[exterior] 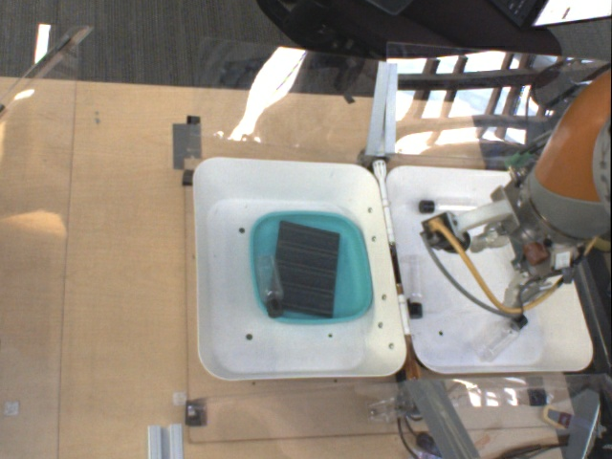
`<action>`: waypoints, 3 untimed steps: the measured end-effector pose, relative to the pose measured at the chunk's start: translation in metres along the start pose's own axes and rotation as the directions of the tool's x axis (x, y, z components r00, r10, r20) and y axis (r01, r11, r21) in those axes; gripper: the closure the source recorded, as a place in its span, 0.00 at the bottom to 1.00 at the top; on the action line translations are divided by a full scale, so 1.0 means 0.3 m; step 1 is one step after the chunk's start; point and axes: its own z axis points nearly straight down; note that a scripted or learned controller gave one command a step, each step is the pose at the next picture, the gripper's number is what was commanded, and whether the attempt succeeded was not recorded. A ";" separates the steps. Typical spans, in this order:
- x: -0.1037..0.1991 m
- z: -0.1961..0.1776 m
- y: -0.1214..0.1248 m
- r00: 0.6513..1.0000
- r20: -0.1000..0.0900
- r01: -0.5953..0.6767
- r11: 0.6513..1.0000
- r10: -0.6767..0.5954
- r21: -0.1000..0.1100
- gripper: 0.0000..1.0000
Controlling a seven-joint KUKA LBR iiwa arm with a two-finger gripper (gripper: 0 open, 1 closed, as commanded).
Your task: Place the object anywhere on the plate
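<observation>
A teal plate (356,273) lies in the middle of the left bin (222,256). On it rests a dark grey ribbed rectangular block (308,269), lying flat and slightly tilted. A small clear piece with a dark end (272,295) lies along the block's left side on the plate. My gripper (532,268) hangs over the right bin (564,347), well to the right of the plate, beneath the arm's orange band (580,151). Nothing is visibly held in it.
A yellow cable (469,271) loops from the wrist across the right bin. A clear, pale item (497,342) lies near that bin's front. A metal divider post (382,113) stands between the bins at the back. Wooden bench surrounds the bins.
</observation>
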 end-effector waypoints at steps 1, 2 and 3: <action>0.344 -0.539 -0.205 1.000 -0.013 0.011 1.000 -0.011 -0.005 0.00; 0.010 -0.538 -0.048 0.997 -0.007 0.071 0.997 -0.071 -0.005 0.00; 0.042 -0.038 -0.207 1.000 0.001 0.030 1.000 -0.030 0.000 0.00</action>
